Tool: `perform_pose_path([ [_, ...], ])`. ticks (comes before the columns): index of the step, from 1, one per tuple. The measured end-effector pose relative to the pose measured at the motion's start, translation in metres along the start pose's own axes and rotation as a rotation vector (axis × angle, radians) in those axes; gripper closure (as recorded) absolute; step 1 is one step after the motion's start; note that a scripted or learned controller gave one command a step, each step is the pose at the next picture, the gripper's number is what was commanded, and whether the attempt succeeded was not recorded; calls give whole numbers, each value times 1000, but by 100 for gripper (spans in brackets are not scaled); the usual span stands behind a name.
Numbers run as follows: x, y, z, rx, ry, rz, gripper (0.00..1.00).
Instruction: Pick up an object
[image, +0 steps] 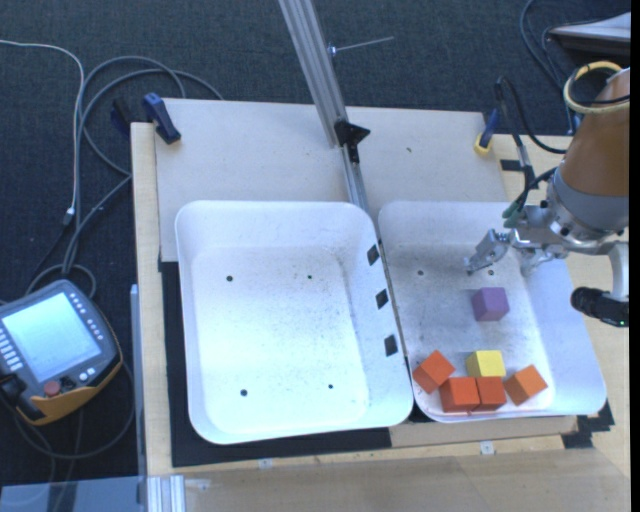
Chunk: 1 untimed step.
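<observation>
Purple cube (489, 303), slightly skewed, flat

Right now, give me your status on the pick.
Gripper over the right bin, holding nothing. Purple block lies apart, just below it. Orange blocks and yellow block clustered at the near edge. Nothing in the way.

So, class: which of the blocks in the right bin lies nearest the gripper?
The purple block, alone just below the gripper; the orange and yellow blocks cluster at the bin's near edge.
</observation>
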<state>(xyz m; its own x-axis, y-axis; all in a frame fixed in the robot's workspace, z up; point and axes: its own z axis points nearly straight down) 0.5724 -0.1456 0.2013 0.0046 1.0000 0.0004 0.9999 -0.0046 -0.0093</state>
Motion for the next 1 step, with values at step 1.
perform_pose_path([
  [1, -25, -21, 106, 1, 2, -2, 0],
])
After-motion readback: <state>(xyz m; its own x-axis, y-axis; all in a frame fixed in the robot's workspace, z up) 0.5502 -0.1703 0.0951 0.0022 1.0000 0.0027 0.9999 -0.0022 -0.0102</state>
